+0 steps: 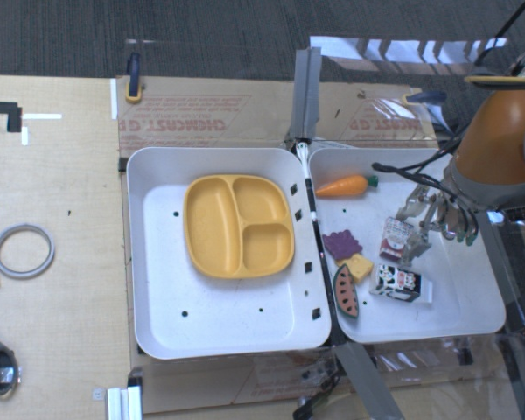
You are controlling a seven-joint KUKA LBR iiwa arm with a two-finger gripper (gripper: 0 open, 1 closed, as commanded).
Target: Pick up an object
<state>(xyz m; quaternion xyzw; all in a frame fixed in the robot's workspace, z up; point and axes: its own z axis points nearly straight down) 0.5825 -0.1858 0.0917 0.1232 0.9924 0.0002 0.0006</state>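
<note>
**Gripper low in right bin, over the small carton**

Gripper (417, 234) sits down in the right bin (472, 322), arm (499, 138) coming in from 3 o'clock. Fingers point down toward the bin floor; cables and metal clutter the view, so can't tell whether they are spread or pinched. Nothing visibly between them, so no hold claimed.

Likely target, judging by position: small red-and-white carton (394, 237), touching or just at 9 o'clock of the fingertips. Upright-ish, printed label, boxy, flat sides suit a two-finger pinch. Exact contact unclear.

Other candidates in the same bin: black-and-white cow-print carton (397, 283) lying flat just at 6 o'clock of the gripper; yellow cheese wedge (360, 267) and purple grape piece (339, 242) near the bin's left wall; watermelon slice (346, 290) at 7 o'clock of those; carrot (343, 185) at 11 o'clock of the gripper, well apart, lying sideways near the back wall.

Toys are clustered to the bin's left half, so the arm has to reach across from the right.

Left bin (157, 322) holds a yellow divided plate (239, 226), roughly centred.
</note>
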